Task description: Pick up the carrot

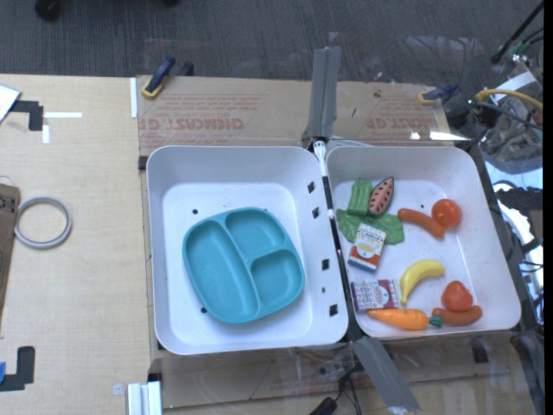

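Carrot (399, 318) is seen lying by the right bin's (406, 159) near wall, below the banana (421, 276); the tool's state cannot be told.

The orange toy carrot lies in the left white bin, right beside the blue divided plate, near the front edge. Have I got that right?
Not quite. The orange toy carrot does lie near the front edge, but in the right white bin, beside the yellow toy banana. The blue divided plate sits alone in the left white bin. The camera view shows this.
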`<action>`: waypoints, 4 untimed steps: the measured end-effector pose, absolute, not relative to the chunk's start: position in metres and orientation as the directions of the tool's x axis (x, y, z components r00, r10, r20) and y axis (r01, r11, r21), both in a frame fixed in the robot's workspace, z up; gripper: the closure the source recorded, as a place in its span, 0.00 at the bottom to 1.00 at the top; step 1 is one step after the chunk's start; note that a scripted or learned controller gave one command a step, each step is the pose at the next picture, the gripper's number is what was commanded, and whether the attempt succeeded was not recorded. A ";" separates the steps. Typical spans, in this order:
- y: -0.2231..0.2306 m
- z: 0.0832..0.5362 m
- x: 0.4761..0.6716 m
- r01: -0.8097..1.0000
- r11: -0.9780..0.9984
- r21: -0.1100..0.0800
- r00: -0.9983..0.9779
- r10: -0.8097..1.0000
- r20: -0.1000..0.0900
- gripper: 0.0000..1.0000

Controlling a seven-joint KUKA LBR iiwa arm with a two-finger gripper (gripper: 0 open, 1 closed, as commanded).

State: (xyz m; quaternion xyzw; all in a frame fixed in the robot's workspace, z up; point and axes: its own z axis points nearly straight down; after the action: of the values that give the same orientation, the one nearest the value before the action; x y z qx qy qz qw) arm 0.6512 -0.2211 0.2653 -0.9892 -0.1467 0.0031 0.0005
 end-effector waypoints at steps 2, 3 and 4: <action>-0.222 0.278 0.654 0.317 -0.948 0.000 0.948 0.317 -0.002 1.00; -0.221 0.286 0.654 0.320 -0.947 -0.001 0.947 0.320 -0.005 1.00; -0.221 0.294 0.654 0.323 -0.946 -0.002 0.946 0.323 -0.008 1.00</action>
State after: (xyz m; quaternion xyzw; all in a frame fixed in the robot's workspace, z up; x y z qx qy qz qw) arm 0.6542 -0.2207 0.2940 -0.9865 -0.1638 0.0040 0.0003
